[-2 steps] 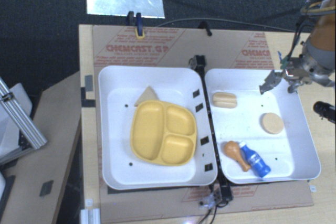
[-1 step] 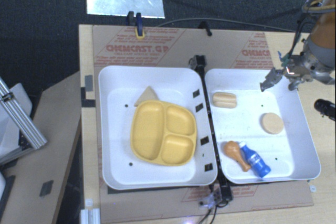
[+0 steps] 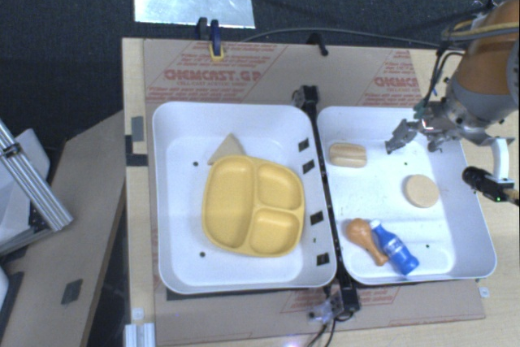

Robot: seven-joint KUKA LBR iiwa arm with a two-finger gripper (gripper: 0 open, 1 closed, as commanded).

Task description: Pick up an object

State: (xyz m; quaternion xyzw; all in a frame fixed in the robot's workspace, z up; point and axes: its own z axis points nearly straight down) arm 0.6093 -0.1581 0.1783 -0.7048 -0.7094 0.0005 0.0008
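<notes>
Gripper (image 3: pixel 416 136) – fingers spread, holding nothing, above right bin (image 3: pixel 471 199) | bun (image 3: pixel 347 155) to its left | disc (image 3: pixel 422 191) below | bottle (image 3: pixel 395 249) touching drumstick (image 3: pixel 366 239)

We see the yellow tray (image 3: pixel 253 205) hiding most of a tan wedge (image 3: pixel 228 147); the arm (image 3: pixel 486 65) runs off-frame right.

The board (image 3: pixel 213 75) under the bins reads "CHEMCAST GP".

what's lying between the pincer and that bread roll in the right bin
Nothing: in the camera view, only bare white bin floor separates the pincer from the bread roll.
</notes>
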